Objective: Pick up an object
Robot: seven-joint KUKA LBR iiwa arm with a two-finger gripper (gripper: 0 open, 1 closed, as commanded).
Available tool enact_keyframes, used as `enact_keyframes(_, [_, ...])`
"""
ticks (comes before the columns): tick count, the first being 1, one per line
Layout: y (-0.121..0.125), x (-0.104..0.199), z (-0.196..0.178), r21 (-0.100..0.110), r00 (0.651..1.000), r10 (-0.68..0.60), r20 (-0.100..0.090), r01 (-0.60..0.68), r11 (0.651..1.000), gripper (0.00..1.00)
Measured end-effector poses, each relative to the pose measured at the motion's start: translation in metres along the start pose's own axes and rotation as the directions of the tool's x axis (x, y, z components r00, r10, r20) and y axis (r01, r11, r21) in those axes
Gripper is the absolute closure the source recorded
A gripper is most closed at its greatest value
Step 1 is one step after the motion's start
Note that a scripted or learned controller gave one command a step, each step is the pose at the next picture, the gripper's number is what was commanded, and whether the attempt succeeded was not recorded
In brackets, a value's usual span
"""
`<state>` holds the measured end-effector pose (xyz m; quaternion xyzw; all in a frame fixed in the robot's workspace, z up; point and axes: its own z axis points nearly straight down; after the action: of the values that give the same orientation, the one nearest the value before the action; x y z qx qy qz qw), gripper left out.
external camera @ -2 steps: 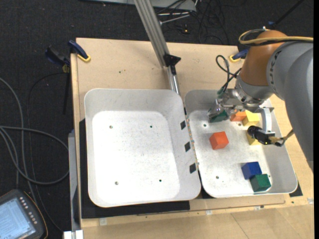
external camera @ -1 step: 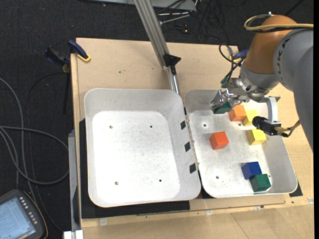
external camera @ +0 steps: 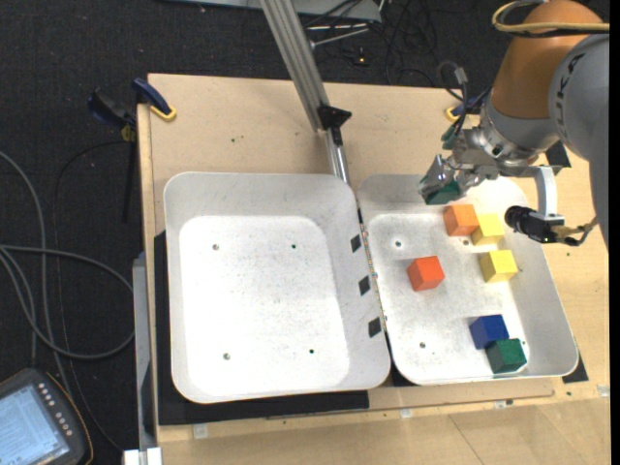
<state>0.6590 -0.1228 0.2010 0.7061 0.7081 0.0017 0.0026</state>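
Note:
The right bin (external camera: 542, 352) holds several blocks: an orange one (external camera: 461, 219), two yellow ones (external camera: 488, 227) (external camera: 499, 264), a red one (external camera: 425, 273), a blue one (external camera: 488, 329) and a green one (external camera: 507, 356). My gripper (external camera: 441, 186) hangs over the bin's far left corner, just up and left of the orange block. A small dark green block (external camera: 447, 193) shows between its fingers, and the gripper is shut on it. The grey arm with its orange band (external camera: 538, 61) comes in from the upper right.
The left bin (external camera: 174, 260) lies beside the right one, with black clips (external camera: 366, 284) along the shared edge. A slanted metal pole (external camera: 295, 51) ends near the bins' far junction. A clamp (external camera: 145, 95) sits at the bench's far left corner.

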Motion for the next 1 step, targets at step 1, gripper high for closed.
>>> enact_keyframes(1, [0.0016,-0.0001,-0.0523,0.0,1.0,0.0,0.0,0.0,1.0,1.0])
